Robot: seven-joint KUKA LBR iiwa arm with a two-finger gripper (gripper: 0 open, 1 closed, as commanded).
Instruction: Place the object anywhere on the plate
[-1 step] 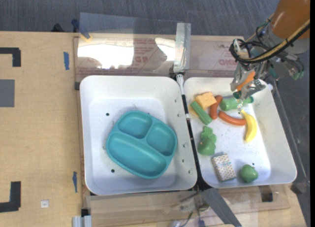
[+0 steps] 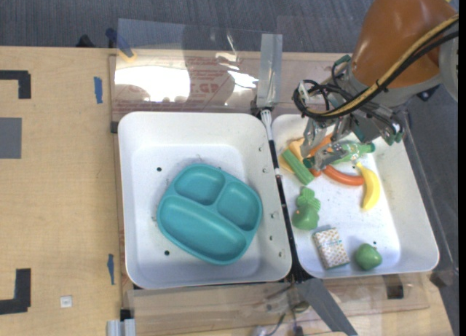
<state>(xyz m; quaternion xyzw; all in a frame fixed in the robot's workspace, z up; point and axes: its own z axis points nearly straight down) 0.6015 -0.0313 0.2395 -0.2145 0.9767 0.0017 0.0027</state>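
Wooden bench with two white bins, teal plate in the left; fingers' state unclear.

The grey arm with its rounded orange band enters at the upper right of the frame and angles down toward the centre right. Black and yellow cables loop from the band to the wrist (bunched at its left side). Below them the two-finger metal claw points steeply downward, right of centre.
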